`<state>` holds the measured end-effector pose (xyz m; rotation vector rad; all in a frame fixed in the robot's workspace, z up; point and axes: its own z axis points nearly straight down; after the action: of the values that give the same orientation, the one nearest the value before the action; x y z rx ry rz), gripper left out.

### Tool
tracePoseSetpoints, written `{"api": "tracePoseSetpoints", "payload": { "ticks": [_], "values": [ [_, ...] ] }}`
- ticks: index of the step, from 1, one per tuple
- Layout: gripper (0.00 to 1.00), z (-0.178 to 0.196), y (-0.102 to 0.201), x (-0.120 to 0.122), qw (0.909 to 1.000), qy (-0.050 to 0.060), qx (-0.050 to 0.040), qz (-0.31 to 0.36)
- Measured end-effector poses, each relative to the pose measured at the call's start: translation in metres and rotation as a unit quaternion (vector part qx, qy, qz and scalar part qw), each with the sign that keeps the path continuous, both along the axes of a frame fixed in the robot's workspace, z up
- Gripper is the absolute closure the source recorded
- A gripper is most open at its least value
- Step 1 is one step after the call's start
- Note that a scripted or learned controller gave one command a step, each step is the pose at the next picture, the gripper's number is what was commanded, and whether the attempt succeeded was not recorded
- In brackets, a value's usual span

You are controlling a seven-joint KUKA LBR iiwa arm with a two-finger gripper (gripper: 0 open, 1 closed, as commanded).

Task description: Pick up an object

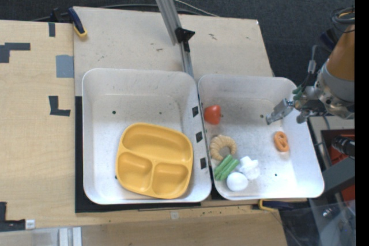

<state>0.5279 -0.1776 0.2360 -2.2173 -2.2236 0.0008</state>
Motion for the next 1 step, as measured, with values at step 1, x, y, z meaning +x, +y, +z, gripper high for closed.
{"api": "tracePoseSetpoints", "payload": {
  "ticks": [1],
  "values": [
    [0.00, 0.0001, -0.0001, 0.0000, 1.0000, 0.000, 0.0001, 0.000]
  ]
}}
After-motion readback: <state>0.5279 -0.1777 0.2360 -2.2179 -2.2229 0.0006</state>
